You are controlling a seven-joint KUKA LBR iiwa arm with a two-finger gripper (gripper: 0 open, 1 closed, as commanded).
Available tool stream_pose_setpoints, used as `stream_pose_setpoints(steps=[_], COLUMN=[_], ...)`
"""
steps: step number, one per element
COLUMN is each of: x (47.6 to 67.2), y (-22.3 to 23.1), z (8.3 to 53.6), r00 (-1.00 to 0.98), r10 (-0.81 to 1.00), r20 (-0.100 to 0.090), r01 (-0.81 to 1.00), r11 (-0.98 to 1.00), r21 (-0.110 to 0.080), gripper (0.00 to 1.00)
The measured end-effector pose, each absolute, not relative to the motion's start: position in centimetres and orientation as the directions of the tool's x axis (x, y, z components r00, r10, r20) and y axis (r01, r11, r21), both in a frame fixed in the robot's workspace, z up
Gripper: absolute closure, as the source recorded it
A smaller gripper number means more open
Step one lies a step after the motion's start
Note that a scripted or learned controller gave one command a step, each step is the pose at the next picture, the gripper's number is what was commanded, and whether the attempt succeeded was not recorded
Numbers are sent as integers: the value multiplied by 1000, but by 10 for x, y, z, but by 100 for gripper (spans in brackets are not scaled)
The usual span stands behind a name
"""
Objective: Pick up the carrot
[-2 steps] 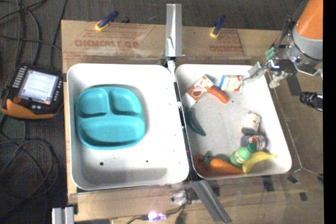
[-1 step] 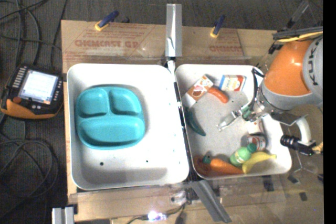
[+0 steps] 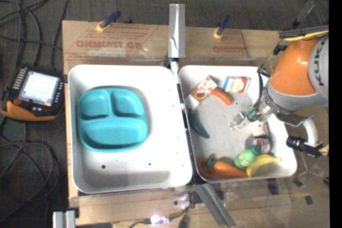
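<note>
Dark carpet and loose cables frame a cardboard-topped bench with two shallow white bins. In the right bin [image 3: 278, 168], the carrot [image 3: 227, 169] lies along the near wall — a smooth orange taper with a green tuft at its left end, touching a green round toy [image 3: 247, 158] and a banana [image 3: 262, 164]. The gripper [image 3: 241, 118] hovers above the bin's middle, away from the carrot, with nothing in it; whether its jaws stand apart or together I cannot tell. A good pick would probably come down on the carrot's bare left half, straddling its width — clear of the crowding neighbours.
</note>
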State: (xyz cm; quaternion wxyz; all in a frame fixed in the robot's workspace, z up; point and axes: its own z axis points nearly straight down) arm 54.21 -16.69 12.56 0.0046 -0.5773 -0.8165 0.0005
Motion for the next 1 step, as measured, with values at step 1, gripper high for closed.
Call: stream_pose_setpoints(steps=[1], x=[535], y=[-141], z=[90], r00=[130], r10=[991], r20=[-3], r01=[991], r11=[-130], r21=[8], gripper=[100])
